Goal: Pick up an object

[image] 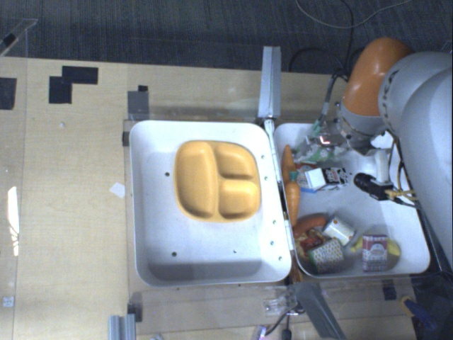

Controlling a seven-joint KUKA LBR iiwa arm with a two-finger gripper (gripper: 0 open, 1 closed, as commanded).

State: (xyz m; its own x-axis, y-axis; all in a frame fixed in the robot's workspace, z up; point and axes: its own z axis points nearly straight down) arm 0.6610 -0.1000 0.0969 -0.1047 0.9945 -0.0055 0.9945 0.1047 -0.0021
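Lower right of frame: right bin (pixel 422 250) holding a grey mesh-textured block (pixel 326 254), a red-and-white printed box (pixel 375 251) (text illegible), and an orange carrot-shaped piece (pixel 292 193). Centre: smooth yellow compartment tray (pixel 216 179) in the left bin (pixel 148 211). Upper right: gripper (pixel 322 142) over crinkled packaging; jaw state indiscernible.

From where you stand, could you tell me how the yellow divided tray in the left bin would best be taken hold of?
Probably by a rim: the yellow tray lies flat, compartments up, too broad to span. Its right edge, nearest the arm, seems best, with the hand coming from above.
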